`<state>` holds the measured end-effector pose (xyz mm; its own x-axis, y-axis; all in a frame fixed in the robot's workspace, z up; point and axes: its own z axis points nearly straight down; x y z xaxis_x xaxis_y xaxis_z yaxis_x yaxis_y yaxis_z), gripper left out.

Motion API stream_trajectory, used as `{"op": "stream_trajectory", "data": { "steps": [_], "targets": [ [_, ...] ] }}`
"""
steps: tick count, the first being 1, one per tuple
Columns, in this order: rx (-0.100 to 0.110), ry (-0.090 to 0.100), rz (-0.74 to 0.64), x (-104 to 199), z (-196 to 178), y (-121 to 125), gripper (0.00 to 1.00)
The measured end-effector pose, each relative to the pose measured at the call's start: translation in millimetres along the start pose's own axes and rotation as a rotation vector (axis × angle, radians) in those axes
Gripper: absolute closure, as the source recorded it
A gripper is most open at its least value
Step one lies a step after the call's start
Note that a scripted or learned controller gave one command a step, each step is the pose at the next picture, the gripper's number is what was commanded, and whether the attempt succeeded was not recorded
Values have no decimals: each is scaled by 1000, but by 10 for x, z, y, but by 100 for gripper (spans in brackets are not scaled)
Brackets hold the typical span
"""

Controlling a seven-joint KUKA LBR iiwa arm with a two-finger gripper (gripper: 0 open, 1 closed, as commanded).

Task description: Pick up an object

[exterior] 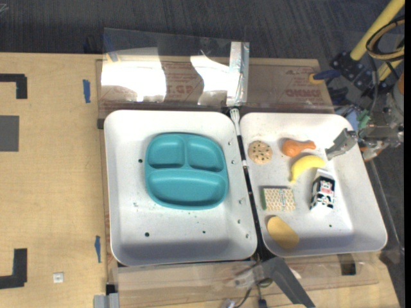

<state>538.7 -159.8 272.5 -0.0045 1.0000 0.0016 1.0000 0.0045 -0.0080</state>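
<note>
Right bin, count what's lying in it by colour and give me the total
Yellow: 2, the banana and a flat oval piece
Orange: 1, a carrot-like toy
Tan: 2, a round cookie and a square cracker
Black and white: 1, a small carton
Total: 6

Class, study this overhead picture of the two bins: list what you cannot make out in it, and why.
1. Gripper: small and blurred at the right bin's far corner; open or shut is unclear.
2. Arm: cut off by the right edge of the camera view.
3. Black-and-white toy: too small to identify.
4. Patterned square: print too fine to read.
</note>
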Motion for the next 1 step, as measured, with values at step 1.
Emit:
{"op": "stream_trajectory", "data": {
  "steps": [1],
  "targets": [
    [9,3,-2,-176,1348,-313,0]
  ]
}}
